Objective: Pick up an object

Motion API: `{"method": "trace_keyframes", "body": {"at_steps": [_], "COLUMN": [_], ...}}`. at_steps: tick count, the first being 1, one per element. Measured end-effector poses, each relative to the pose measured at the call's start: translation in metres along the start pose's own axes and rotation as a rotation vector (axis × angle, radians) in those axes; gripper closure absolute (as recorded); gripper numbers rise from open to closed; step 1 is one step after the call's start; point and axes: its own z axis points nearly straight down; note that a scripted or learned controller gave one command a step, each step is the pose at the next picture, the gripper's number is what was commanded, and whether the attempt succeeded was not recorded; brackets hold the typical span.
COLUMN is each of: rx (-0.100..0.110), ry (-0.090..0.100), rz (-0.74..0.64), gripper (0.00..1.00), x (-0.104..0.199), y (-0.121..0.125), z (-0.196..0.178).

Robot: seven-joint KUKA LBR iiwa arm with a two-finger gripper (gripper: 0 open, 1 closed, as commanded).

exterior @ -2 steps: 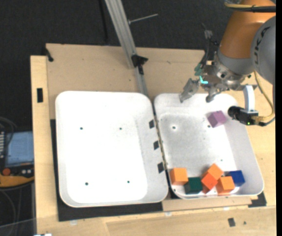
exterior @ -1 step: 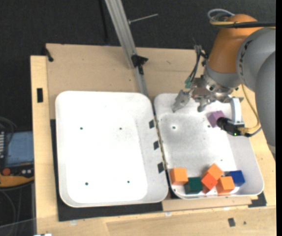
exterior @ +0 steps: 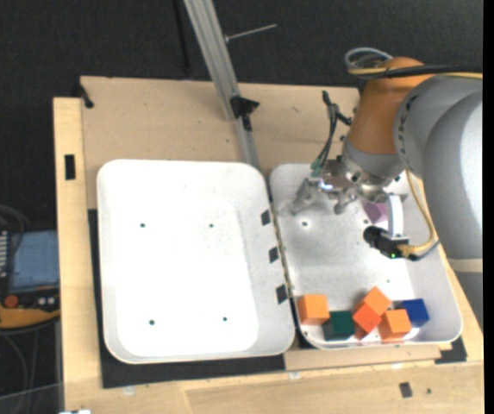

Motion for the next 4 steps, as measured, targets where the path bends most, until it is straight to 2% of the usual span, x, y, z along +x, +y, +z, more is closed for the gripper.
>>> {"method": "trace_keyframes", "body": {"at_steps": [1, 2, 4], "rx": [-0.004, -0.009, -0.015], "ry": [-0.001, 0.001, 0.001], "rz": [0.004, 0.008, -0.004], "gripper": [0.00, 1.00, 1.00], "x": [-0.002, -0.002, -0.005], "y": [0.000, 0.001, 0.015], "z": [0.023, 0.010, -0.103]}}
